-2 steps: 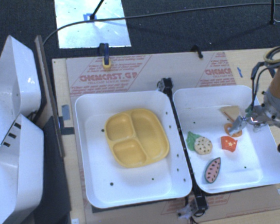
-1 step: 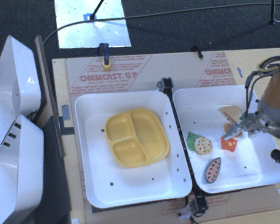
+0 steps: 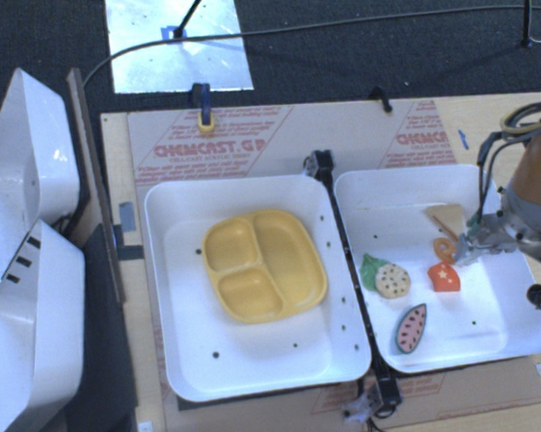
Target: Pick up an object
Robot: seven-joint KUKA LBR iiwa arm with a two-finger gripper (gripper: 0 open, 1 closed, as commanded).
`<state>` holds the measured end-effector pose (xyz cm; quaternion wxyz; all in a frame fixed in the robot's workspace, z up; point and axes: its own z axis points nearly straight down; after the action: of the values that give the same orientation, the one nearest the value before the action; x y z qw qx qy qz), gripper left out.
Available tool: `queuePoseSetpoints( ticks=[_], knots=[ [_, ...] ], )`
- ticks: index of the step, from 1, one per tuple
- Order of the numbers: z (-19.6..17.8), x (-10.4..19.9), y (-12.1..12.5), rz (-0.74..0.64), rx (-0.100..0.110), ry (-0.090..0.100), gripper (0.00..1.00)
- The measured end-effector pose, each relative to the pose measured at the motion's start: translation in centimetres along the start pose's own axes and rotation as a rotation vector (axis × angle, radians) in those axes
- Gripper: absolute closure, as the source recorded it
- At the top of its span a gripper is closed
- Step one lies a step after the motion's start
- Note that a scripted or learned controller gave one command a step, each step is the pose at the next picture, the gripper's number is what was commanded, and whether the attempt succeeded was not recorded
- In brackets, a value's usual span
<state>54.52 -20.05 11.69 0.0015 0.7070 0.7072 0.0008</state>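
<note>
The end effector (image 3: 463,246) is seen low in the right bin (image 3: 409,187), beside the orange slice (image 3: 444,247) and red piece (image 3: 444,277); its opening cannot be told. A centred, vertical descent onto one piece is advised, so neighbours are not nudged.

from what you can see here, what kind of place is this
Probably a robot lab's grasping test bench: two white bins clamped to a printed board, toy food like a watermelon slice, and cables over dark carpet.

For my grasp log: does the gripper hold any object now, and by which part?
It cannot be told: the gripper sits beside the orange piece, but no grasp is visible.
</note>
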Motion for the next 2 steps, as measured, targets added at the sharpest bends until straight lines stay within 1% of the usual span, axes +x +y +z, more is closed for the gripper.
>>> queuePoseSetpoints(
  ticks=[1, 2],
  knots=[
    [-5.0, 0.2, -0.8, 0.000, -0.001, 0.000, 1.00],
    [-10.3, 0.1, -0.7, -0.001, -0.002, 0.000, 1.00]
  ],
)
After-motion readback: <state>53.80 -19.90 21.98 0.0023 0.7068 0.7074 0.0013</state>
